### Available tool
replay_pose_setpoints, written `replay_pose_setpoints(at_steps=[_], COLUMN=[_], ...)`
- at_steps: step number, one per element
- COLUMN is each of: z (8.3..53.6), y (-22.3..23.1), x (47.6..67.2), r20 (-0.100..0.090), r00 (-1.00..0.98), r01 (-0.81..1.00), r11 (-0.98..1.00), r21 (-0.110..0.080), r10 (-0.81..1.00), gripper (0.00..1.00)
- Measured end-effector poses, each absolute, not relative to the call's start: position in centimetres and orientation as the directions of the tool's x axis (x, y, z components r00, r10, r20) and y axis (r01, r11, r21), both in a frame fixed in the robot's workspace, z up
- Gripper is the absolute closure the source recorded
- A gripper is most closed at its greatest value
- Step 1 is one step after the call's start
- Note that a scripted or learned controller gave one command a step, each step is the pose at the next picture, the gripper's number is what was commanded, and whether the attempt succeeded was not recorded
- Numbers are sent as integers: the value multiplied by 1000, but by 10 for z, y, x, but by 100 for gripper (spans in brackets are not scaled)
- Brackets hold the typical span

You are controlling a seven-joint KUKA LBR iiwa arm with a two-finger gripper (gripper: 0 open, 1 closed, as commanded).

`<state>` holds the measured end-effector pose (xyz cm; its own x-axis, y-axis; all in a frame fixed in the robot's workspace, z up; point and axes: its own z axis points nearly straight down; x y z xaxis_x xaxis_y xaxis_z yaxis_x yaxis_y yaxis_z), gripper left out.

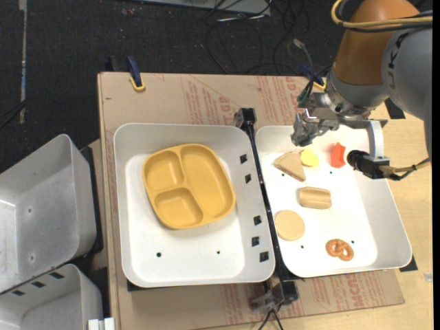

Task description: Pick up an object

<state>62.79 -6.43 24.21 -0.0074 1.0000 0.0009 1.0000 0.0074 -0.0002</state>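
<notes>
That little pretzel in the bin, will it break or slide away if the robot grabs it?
The pretzel looks like a small toy, likely stiff plastic, so it probably won't break. It lies flat on the smooth floor of the right bin, so a nudge may make it slide. Its thin loops give the gripper little to pinch, so it could slip out.

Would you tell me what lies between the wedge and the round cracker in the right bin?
In the camera view, a tan bread roll lies between the wedge and the round cracker.

Dark floor [62, 40] strewn with cables [234, 16]; brown board [199, 98] tops the bench
</notes>
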Motion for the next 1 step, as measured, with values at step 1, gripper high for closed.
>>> replay_pose_setpoints(at_steps=[1], z=[242], y=[-14], x=[615], r20=[1], r00=[-7], r01=[1000], r11=[7], r21=[-2], r10=[1000], gripper=[100])
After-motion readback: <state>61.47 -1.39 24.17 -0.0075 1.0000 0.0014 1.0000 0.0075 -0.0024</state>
